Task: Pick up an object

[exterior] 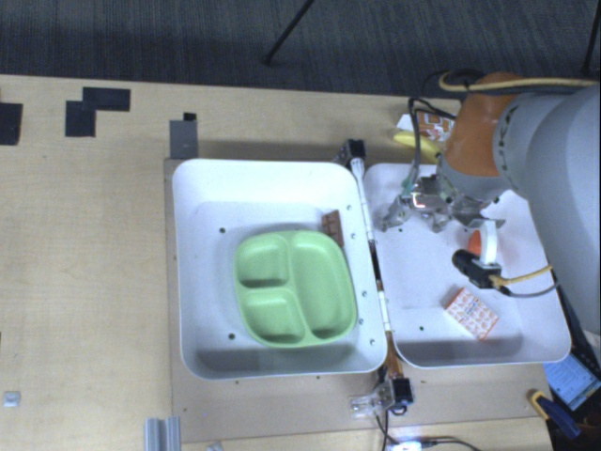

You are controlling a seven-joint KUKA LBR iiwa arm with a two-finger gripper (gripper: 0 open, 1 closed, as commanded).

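My pincer [394, 214] hangs over the white bin [423, 285] beside the green plate [293, 285]; a patterned packet [470, 313] lies farther from that plate.

Green three-compartment tray [296, 287]: lying flat, right side up, in the left bin [202, 252]. Small brown item [331, 223]: sitting just behind it. Orange-and-white patterned packet [470, 313]: lying flat in the right bin [418, 322].

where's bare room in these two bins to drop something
Left bin: bare strip between its left wall and the green tray. Right bin: open floor between the dividing rim and the patterned packet. Crowded up top, under the gripper and arm.
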